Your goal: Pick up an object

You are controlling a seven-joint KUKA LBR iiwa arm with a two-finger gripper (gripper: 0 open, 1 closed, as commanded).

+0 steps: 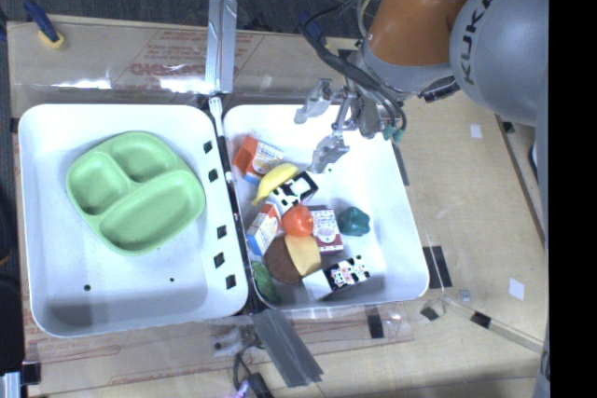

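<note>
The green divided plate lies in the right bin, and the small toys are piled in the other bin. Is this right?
Not quite. The camera view shows the green divided plate in the left bin; the small toys are piled in the right bin.

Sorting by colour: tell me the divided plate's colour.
Light green; the divided plate shows in the camera view.

You see two smooth white plastic bins (56, 294), slightly glossy. At nine o'clock lies a matt green plastic divided plate (135, 191). The bench (485, 200) looks like pale raw wood. At one o'clock, the arm's orange band (420, 0) shines glossy.
</note>
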